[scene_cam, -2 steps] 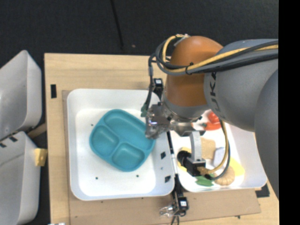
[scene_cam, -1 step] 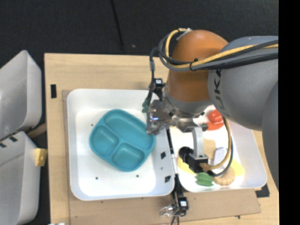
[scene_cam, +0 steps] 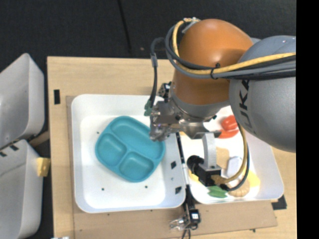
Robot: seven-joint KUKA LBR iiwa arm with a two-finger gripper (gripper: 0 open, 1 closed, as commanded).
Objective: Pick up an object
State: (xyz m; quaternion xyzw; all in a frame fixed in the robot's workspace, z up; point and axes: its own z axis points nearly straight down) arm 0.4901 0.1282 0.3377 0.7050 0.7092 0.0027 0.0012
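Here, over the seam between two white bins, my gripper (scene_cam: 158, 128) hangs at the right rim of a teal divided plate (scene_cam: 124, 153). My own wrist hides the tips, so I cannot tell whether my jaws stand open or closed, and I cannot say that they hold anything.

The plate, the nearest thing to pick up, lies flat in the left bin (scene_cam: 79, 148), its three compartments facing up and its right edge just beside or under my gripper. In the right bin (scene_cam: 273, 178) lie an orange object (scene_cam: 229, 125), a green piece (scene_cam: 217, 192) and a pale tan item (scene_cam: 240, 189) near the front wall.

The risks, as I judge them: the plate is wide, shallow and smooth, so a pinch on its thin rim may slip off, or lift one side only and let the plate tip and slide back. I am also working close to the wall between the bins. Coming down slightly off the mark could jam me against that wall or push the plate away across the floor of the bin.

As for writing, dark capital letters show on my grey arm (scene_cam: 269, 98), probably part of the maker's name, cut off and not fully readable.
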